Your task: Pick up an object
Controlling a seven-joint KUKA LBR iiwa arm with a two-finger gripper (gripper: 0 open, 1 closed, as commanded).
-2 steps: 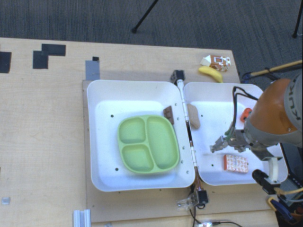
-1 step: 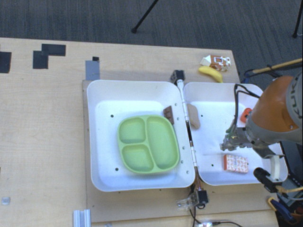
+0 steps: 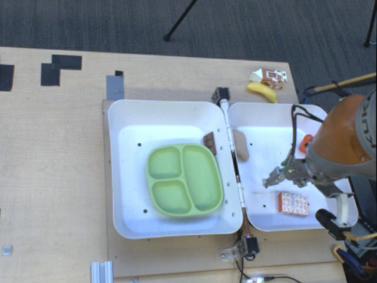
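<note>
Two shallow white plastic bins sit side by side on a pale wood-grain surface; dark grey carpet lies beyond its far edge. The left bin holds one smooth, glossy green plate, rounded-rectangular with three compartments, and one small brown item at its far right corner. The right bin holds one tan oblong object against its left wall, one flat red-and-white patterned packet near the front, and one small orange piece partly hidden by the arm. The metallic hand hangs over the right bin's middle, just beside the packet; whether its fingers are spread or pressed together cannot be told. One yellow banana and one small carton lie on the surface behind the bins.
</note>
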